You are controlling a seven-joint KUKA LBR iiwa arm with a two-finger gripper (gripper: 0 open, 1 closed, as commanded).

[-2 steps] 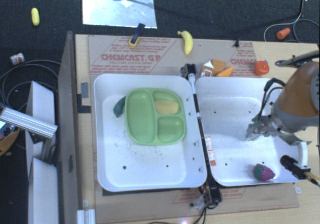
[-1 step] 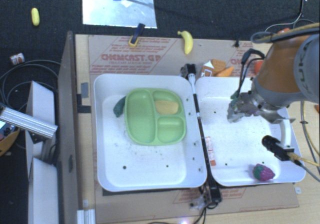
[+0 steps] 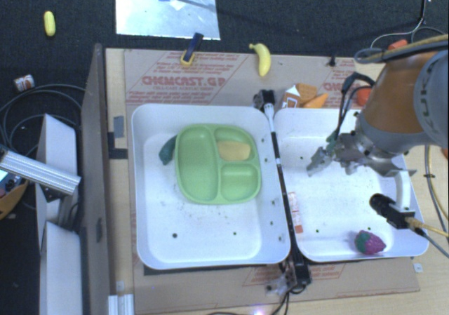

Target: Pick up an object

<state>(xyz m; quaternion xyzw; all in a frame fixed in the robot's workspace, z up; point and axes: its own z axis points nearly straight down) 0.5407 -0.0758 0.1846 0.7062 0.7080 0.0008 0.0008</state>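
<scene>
The tool (image 3: pixel 316 163) hangs low over the right bin (image 3: pixel 330 212), toward the bin's 9 o'clock side and near the black divider (image 3: pixel 279 166) between the two bins. Nothing shows in its grip, and from this angle there is no telling whether it is open or closed. The grey arm (image 3: pixel 414 106), with its orange band, reaches in from 3 o'clock.

The nearest loose thing is a pink toy fruit with a green top (image 3: pixel 370 242). It lies alone on the bin floor at about 5 o'clock from the tool, well apart from it and close to the bin's near right corner.

In the left bin (image 3: pixel 203 233) sits a green divided plate (image 3: pixel 214 184). A yellow piece (image 3: pixel 235 150) rests in the plate's compartment at 1 o'clock. A dark green piece (image 3: pixel 167 149) lies on the bin floor, touching the plate's rim at 9 o'clock.

Orange pieces (image 3: pixel 314 101) crowd the right bin's rim at 12 o'clock; whether they lie inside it or just beyond cannot be made out. A yellow banana (image 3: pixel 262 59) lies on the worktop (image 3: pixel 161 68) beyond the bins, at about 11 o'clock from the tool.
</scene>
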